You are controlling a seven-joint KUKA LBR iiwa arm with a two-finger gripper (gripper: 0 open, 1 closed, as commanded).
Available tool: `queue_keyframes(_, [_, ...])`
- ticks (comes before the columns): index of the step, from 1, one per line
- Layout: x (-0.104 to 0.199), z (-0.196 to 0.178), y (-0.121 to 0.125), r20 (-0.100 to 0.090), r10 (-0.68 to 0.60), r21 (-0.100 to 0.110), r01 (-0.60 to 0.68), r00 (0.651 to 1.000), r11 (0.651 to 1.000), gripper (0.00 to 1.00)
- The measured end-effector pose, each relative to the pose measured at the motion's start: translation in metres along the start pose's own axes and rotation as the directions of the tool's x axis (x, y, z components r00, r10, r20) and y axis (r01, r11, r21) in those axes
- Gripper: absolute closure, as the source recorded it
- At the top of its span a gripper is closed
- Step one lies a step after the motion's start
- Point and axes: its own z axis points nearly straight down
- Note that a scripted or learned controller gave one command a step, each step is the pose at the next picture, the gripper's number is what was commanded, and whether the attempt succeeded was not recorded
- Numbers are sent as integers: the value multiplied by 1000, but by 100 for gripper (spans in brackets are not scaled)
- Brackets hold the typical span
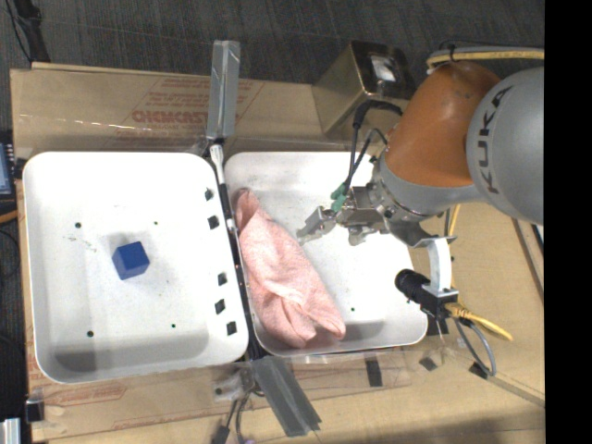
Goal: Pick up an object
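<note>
Nearest the camera, along the front edge of the worktop (518,359), there's a grey bracket (282,396) poking out below the gap between the two bins. In the right bin (388,326), a crumpled pink cloth (282,280) lies along the left wall, stretching from near the front left corner up toward the back. Over in the left bin (55,248), a small blue cube (131,259) sits left of center, well apart from everything else. The gripper (319,222) hangs over the middle of the right bin, just right of the cloth's upper half, pointing left. Honestly can't tell how far apart it's spread, and nothing visible is caught in it. Further back, the grey arm (513,146) with its orange band (444,118) comes in from the right, and a flat cardboard sheet (120,104) lies behind both bins.
</note>
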Motion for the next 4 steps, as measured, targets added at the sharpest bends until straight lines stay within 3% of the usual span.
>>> queue_keyframes(1, [-26, 110, 24, 0, 54, 1, -54, 999, 999, 0])
queue_keyframes(2, [2, 161, 28, 0, -5, -1, 5, 1000, 1000, 0])
queue_keyframes(3, [-10, 160, 78, 0, 55, -1, -55, 998, 998, 0])
queue_keyframes(4, [-2, 159, 114, 0, -18, -4, 18, 1000, 1000, 0])
